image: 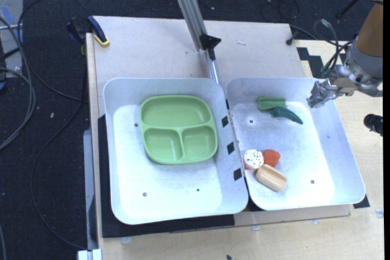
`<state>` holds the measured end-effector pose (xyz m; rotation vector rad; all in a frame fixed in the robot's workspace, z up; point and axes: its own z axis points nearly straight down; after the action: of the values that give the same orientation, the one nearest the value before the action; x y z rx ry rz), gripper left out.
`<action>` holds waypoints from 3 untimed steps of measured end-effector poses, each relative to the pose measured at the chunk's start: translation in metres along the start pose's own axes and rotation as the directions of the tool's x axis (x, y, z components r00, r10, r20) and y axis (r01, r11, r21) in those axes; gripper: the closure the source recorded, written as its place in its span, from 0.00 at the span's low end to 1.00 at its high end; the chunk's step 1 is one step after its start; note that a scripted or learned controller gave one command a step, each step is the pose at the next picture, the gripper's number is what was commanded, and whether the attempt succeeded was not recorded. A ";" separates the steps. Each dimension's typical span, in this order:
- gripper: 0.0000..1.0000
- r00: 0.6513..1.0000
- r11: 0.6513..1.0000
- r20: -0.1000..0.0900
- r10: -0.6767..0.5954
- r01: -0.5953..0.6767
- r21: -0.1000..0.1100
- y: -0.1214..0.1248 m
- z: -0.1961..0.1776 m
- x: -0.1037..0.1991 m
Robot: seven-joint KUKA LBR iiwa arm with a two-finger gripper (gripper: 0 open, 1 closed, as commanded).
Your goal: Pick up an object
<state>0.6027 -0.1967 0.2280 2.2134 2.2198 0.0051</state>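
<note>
Hovering pincer (318, 96), green tray (179, 129), unlabelled toys (265, 168)

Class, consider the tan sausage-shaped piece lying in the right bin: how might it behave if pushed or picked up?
The tan sausage-shaped piece looks rounded and lies on its side, so a push would probably roll it. It looks smooth, so it might slip from a pinch. It touches the white speckled piece, which would likely shift too.

A pale wooden bench (152, 45) stands on dark carpet (42, 149) strewn with black cables (36, 79).
</note>
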 end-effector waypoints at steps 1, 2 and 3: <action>1.00 1.000 1.000 -0.001 0.000 0.000 0.002 0.001 -0.035 0.000; 1.00 1.000 1.000 -0.004 -0.003 0.003 0.010 -0.013 -0.022 0.054; 1.00 1.000 1.000 -0.004 -0.004 0.004 0.009 -0.030 -0.019 0.115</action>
<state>0.5726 -0.0816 0.2466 2.2152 2.2312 -0.0006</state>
